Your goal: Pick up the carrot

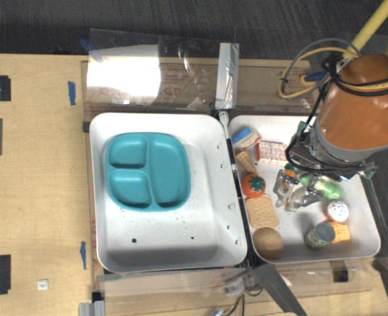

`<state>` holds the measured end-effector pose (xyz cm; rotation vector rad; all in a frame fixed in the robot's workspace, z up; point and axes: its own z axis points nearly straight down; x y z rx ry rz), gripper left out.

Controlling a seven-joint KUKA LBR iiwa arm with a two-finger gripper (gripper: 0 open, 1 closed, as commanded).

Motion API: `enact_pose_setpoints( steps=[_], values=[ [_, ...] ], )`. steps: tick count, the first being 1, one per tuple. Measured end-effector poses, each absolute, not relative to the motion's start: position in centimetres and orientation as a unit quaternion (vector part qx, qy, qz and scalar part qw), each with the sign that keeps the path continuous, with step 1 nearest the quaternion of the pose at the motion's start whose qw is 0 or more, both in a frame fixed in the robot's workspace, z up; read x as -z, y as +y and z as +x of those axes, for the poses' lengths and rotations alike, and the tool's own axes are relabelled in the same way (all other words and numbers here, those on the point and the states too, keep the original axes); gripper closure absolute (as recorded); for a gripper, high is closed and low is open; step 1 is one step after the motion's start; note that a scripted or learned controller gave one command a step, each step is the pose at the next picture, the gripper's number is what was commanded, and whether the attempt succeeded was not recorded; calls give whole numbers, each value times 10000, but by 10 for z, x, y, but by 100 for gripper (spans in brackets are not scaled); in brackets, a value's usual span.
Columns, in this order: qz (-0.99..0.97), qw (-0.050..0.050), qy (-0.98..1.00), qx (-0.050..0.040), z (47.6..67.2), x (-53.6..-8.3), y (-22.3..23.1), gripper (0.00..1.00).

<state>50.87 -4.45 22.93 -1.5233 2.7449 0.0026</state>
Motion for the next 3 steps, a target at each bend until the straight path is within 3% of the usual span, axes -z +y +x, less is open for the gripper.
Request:
enact_pose_setpoints(
  steps=[1, 2, 3],
  values=[
    [-6171, 35, 7869, 10, 577, -245, -114, 100],
    [-5579, -5, 8299, -32, 501, -125, -131, 100],
    [-4113, 52, 9115, 10, 497, -186, -73, 100]
  ],
)
